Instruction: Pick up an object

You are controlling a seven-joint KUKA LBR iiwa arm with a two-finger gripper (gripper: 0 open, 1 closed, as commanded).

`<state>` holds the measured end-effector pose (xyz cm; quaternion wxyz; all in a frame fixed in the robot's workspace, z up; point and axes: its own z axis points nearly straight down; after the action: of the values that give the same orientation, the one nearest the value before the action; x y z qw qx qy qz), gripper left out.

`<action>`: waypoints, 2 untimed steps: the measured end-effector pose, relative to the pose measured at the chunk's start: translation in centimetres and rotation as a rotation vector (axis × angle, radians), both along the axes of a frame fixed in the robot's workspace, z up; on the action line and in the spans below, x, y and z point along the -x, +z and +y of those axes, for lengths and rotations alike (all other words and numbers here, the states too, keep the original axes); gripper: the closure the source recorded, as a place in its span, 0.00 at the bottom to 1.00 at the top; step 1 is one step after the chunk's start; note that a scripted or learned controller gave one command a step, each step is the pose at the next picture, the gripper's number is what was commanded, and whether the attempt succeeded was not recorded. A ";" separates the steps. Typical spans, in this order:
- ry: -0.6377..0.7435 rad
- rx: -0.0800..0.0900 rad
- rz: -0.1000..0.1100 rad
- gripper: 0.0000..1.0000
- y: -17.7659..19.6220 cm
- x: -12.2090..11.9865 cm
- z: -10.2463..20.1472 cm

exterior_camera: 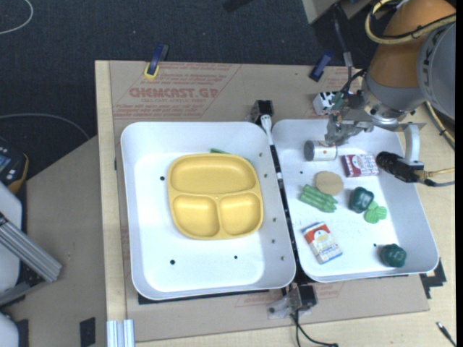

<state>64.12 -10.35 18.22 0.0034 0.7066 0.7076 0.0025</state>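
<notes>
On the left of the worktop (108,194) sits the left bin (145,266), which carries a yellow divided plate (215,195) laid flat near its middle; a sliver of something green (219,151) pokes out from behind the plate's far edge. Across the seam, the right bin (416,226) is where the loose items are gathered, likely so the arm can choose among them: a bunch of green beans (318,198), a small red-and-white carton (322,241), a tan round piece (329,183), a white cylinder with a grey cap (319,151), a red-and-white packet (359,165), a dark green piece (360,199), a pale green piece (375,213) and a dark green lump (393,255). The claw (336,137) hangs over the bin's far end, just above the white cylinder, which looks the likeliest target. Whether the claw is spread or closed I cannot tell, and nothing is seen gripped.
</notes>
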 end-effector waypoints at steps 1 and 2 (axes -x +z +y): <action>0.000 0.000 0.001 1.00 4.6 -0.1 0.0; 0.001 -0.003 0.011 1.00 5.4 3.9 2.8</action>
<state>60.26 -7.60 23.57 -0.0017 0.7062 0.7080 -0.0005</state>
